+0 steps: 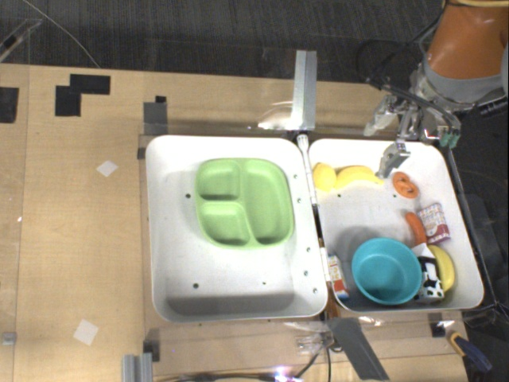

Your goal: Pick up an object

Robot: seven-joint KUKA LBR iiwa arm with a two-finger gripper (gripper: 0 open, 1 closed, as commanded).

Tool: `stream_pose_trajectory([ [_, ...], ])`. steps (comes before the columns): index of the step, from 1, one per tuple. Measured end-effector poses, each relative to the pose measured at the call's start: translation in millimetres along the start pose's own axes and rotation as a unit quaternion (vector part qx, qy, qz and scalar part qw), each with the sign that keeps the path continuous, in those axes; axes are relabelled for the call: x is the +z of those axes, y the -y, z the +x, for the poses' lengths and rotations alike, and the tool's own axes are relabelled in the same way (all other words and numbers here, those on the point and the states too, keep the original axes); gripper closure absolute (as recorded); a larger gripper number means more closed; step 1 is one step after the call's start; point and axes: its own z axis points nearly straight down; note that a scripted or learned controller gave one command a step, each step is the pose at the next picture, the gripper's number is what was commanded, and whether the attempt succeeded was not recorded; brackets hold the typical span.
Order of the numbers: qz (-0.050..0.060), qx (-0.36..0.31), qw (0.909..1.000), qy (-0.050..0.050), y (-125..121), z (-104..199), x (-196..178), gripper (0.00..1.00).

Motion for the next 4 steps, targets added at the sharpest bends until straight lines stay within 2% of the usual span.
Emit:
stream_pose_trajectory([
  [1, 0.0, 0.067, 0.9978, 0.0, 13, 94, 158, 0.0],
  [2, 0.001, -0.042, 0.9991, 0.002, 38, 40, 145, 0.0],
  [3, 0.003, 0.045, 0.9989, 0.015, 63, 78, 161, 0.0],
  [4, 0.002, 0.042, 0.9991, 0.012, 61, 78, 151, 1.0],
])
